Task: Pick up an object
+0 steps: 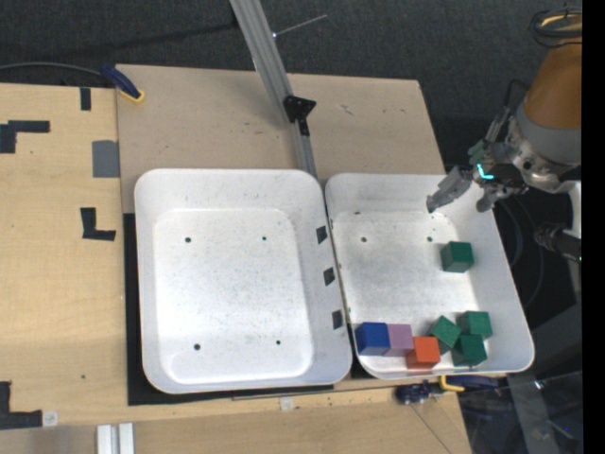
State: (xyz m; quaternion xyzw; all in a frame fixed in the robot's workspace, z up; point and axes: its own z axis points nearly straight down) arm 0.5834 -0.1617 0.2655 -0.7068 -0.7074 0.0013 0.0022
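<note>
Over at the left side of the tabletop [57, 282], the wood lay bare save for some dark tape marks, and a blue and yellow clamp [124, 82] sat near the far edge. Moving right, there was the left bin [151, 192], white and shallow, speckled on its floor. A grey metal bar [267, 55] slanted down from the far edge to the seam between the two bins. Then came the right bin [352, 189], and that was where the action was: a lone green cube [457, 255] stood by itself toward the bin's right wall, well apart from the rest. Down along the near wall huddled a blue cube [372, 338], a purple cube [400, 337], an orange cube [425, 350] and a cluster of green blocks [464, 336], all pressed together. And at the far right corner of that bin, the hand [466, 186] hovered above the rim, nothing between its fingers; whether they stood wide or narrow, I couldn't tell from that slant. My call: the lone green cube was the one to go for. It looked small, light and rigid, with flat faces, so pinching two opposite sides should have held it, though smooth faces might slip off-centre. The crowded ones left little room for fingers.
</note>
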